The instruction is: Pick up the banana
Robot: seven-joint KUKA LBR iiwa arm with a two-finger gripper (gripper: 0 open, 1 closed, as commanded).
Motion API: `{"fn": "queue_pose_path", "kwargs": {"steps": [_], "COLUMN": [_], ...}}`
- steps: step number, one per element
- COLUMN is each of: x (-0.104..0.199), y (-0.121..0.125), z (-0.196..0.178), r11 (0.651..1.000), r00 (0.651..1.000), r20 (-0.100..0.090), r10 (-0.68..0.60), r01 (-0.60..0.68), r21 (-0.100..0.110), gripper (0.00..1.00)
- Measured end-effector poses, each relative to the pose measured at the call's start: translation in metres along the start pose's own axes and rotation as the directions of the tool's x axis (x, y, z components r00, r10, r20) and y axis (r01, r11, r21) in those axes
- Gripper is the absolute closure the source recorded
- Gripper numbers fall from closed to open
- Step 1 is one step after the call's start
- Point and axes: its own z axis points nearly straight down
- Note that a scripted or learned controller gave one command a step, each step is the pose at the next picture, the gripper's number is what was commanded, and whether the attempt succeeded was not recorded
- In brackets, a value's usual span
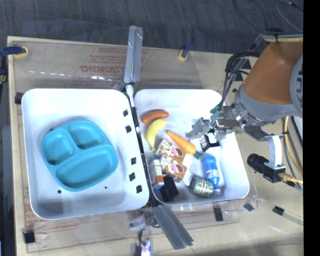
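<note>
Camera view first, starting at the fingers (pixel 204 128): they're seen low over the right bin (pixel 232 188), in its upper right part, but it's too cluttered and small there to tell if they're spread or clenched, so that can't be called. Nothing is clearly seen held between them. Just below them a small black-and-white item (pixel 208 142) is spotted, not identifiable. The grey arm with the orange band (pixel 274 73) is seen coming in from the right edge.

The banana (pixel 154 133) is found lying in the left part of the right bin, close to the divider between the bins, well apart from the fingers. Right above it, touching or nearly so, a sausage-like reddish piece (pixel 155 116) is laid. A carrot (pixel 180 142) is angled just beside the banana on its right, between the banana and the fingers.

Further down, a patterned packet (pixel 173 161) is seen under the carrot, a blue bottle (pixel 211 169) to the right of it, a green can (pixel 201 186) by the bottle's lower end, and a black block (pixel 168 189) near the front wall.

The left bin (pixel 37 207) is occupied by a blue divided plate (pixel 79 154). Both bins are set on the table (pixel 69 63).
</note>
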Motion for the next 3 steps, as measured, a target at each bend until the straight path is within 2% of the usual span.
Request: {"fn": "queue_pose_path", "kwargs": {"steps": [1,2,3], "x": [0.036,0.035,0.037], "y": [0.047,0.101,0.1], "z": [0.092,0.185,0.177], "r11": [1.0,0.983,0.982], "r00": [1.0,0.983,0.982], "r20": [0.001,0.011,0.005], "r10": [-0.024,-0.183,-0.188], "r01": [0.024,0.183,0.188], "r21": [0.001,-0.004,0.002], "gripper": [0.0,0.0,1.0]}}
